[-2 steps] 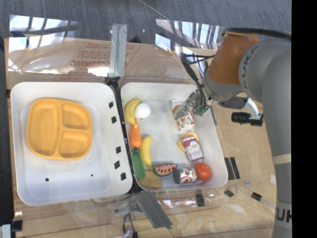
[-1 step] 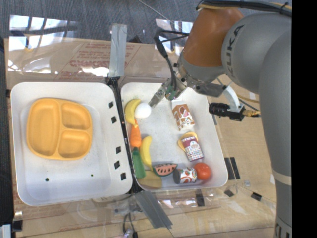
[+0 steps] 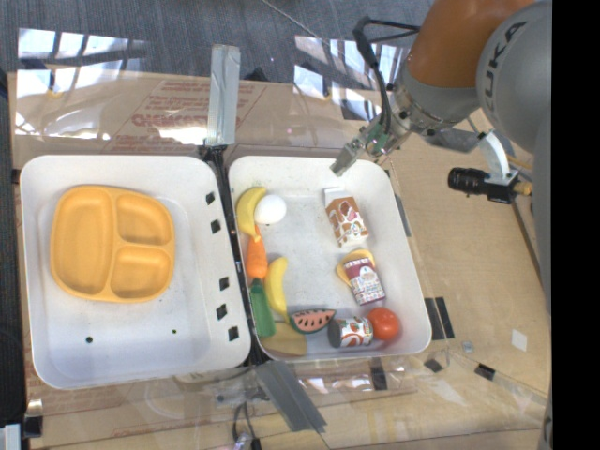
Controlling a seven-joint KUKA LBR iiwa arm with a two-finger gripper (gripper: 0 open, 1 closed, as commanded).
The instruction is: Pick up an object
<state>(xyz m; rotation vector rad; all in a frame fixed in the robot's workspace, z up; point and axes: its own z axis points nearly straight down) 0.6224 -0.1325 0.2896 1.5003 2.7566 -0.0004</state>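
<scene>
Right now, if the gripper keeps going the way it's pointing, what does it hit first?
The gripper points down-left over the right bin's top edge. Going on, it would probably meet the bin floor, then perhaps the white egg; depth is unclear.

Arm [image 3: 487, 45] cut off at the top edge — labels on the cartons [image 3: 346, 219] too small to read.

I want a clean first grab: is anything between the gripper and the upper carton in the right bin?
Nothing visible. The gripper hangs over the right bin's back rim, and bare bin floor lies between it and the upper carton. The egg sits off to the side.
</scene>
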